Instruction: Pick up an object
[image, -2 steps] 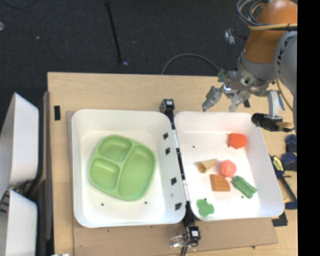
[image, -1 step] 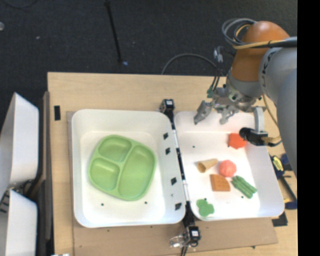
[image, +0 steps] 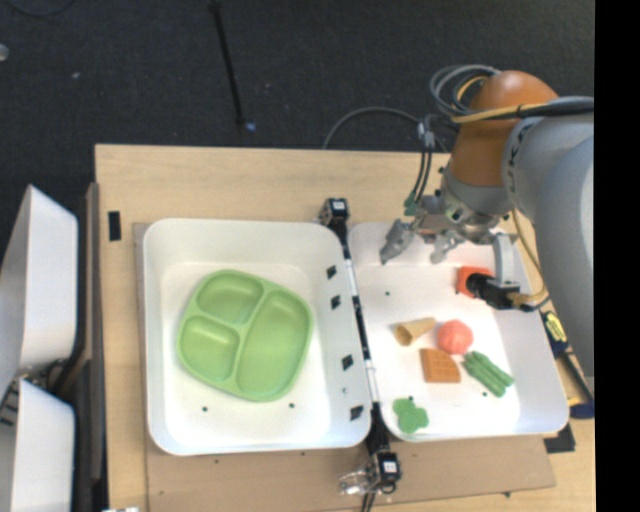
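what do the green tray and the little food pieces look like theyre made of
Green divided tray: looks like moulded plastic, smooth with a soft sheen on its ridges. Food pieces such as the red ball and waffle-like square: probably toy plastic, judging by flat solid colours.

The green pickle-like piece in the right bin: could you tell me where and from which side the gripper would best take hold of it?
Probably at the middle of the green pickle, from straight above. It lies flat and elongated, running diagonally, so the fingers should close across its narrow width. The orange cracker sits close on one side and the red ball just above, so the far end offers more room. The gripper hovers near the bin's top edge.
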